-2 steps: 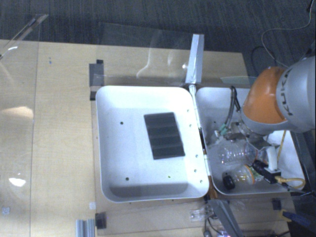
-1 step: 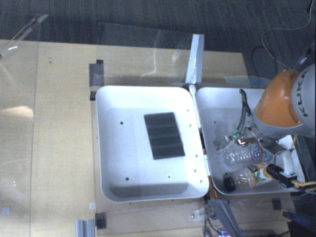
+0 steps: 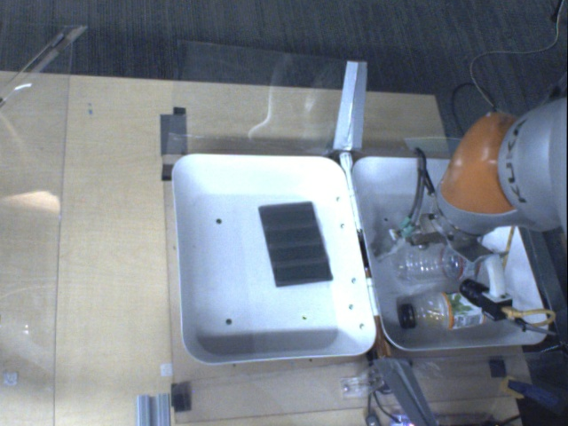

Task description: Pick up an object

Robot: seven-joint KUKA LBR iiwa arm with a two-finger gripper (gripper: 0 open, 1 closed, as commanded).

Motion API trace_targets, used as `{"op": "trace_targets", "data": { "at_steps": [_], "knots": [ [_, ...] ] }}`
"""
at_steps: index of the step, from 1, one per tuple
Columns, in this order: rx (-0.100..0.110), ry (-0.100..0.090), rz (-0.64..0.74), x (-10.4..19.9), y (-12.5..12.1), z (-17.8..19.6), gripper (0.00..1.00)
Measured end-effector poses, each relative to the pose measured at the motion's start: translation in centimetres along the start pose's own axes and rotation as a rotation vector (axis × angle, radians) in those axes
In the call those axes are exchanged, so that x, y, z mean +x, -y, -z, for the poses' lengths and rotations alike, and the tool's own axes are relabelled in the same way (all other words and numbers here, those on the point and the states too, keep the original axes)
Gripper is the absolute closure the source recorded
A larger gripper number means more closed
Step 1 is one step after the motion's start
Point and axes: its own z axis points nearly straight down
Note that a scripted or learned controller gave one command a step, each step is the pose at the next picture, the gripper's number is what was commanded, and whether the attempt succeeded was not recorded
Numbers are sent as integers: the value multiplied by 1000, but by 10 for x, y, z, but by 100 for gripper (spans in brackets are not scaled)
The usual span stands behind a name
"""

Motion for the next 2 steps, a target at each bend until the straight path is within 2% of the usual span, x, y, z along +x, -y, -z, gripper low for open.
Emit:
{"op": "trace_targets", "data": {
  "at_steps": [1,2],
  "knots": [
    [-1,0,162,-32,20,0,0],
    [-2,0,201,-4,-15,0,0]
  ]
}}
